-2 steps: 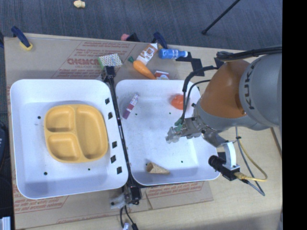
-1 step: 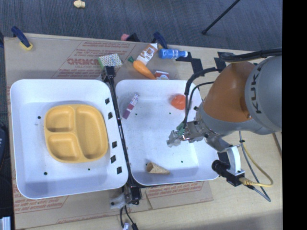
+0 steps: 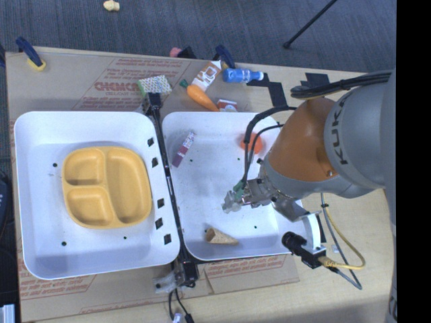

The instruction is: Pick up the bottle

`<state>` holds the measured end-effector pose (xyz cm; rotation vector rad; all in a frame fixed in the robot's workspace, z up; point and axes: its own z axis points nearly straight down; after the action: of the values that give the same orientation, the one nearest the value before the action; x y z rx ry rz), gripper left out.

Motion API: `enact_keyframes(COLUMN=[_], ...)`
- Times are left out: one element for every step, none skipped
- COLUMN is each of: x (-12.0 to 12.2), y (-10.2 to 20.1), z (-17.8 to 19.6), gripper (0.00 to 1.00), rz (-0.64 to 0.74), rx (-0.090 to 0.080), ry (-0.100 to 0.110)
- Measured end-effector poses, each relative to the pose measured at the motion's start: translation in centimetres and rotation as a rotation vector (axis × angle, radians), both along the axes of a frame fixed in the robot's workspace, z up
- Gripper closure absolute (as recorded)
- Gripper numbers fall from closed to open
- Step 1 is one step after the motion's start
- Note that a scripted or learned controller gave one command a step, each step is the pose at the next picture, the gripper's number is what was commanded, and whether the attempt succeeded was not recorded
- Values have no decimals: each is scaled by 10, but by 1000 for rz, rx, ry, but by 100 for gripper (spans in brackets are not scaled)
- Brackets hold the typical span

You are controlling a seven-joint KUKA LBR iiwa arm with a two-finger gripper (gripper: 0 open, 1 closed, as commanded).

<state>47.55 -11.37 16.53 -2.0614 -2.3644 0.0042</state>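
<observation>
Gripper (image 3: 232, 202) hovered mid right bin (image 3: 202, 247), finger state unclear. Small bottle (image 3: 183, 147) lay flat near bin's upper-left corner, well apart. Risk: closing short, grabbing nothing, or bottle rolling off.

One fixed camera, high over the bench, tilted down.

It takes in both shallow white plastic bins (image 3: 40, 261), far enough back to show dark carpet (image 3: 202, 12) beyond; the grey, orange-banded arm (image 3: 323, 147) enters at its right side.

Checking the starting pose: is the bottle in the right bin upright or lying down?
Lying down. The bottle rests lengthwise on the right bin floor near its left wall, apart from the pincer.
</observation>
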Motion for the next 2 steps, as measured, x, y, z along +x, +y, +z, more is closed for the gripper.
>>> enact_keyframes(x=[1, 0], y=[-63, -70], z=[95, -12], gripper=[100, 100], rz=[227, 207], rx=[-1, 2], ry=[-5, 0])
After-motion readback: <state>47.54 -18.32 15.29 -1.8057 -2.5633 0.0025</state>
